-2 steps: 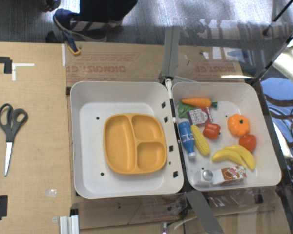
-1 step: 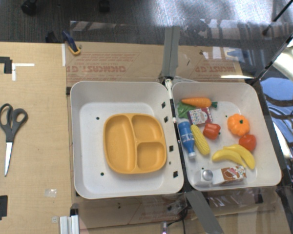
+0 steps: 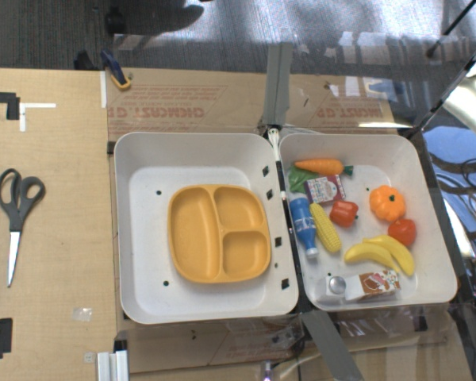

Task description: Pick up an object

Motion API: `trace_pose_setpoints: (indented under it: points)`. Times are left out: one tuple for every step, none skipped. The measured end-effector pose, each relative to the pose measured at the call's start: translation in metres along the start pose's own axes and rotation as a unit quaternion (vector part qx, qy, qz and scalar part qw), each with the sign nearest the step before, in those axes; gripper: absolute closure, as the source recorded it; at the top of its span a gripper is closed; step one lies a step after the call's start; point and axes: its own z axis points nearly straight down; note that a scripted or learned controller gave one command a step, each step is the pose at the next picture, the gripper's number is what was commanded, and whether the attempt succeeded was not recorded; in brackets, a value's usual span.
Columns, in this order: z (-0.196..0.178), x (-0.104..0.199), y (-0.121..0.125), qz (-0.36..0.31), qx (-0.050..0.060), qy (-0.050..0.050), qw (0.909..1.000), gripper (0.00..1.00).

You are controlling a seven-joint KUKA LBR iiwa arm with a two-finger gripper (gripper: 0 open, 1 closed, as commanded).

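1. From my remote seat, the risk I see starts at 6 o'clock of the right bin (image 3: 428, 213): a small carton (image 3: 378, 283) sits touching a silver-capped item (image 3: 335, 285), so a descent may nudge both.
2. Mid-bin, the bananas (image 3: 381, 252), corn (image 3: 325, 227) and blue bottle (image 3: 303, 222) crowd; fingers could wedge.
3. At 12 o'clock, the carrot (image 3: 319, 166) is slim and orange.
4. I cannot tell the end effector's state.
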Motion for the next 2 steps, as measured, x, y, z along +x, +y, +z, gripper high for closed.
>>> trace_pose_setpoints:
  points:
    - [0.001, 0.007, 0.061, -0.111, -0.003, -0.001, 0.9938, 1.0]
    - [0.002, -0.012, 0.0, -0.205, -0.001, -0.001, 0.9788, 1.0]
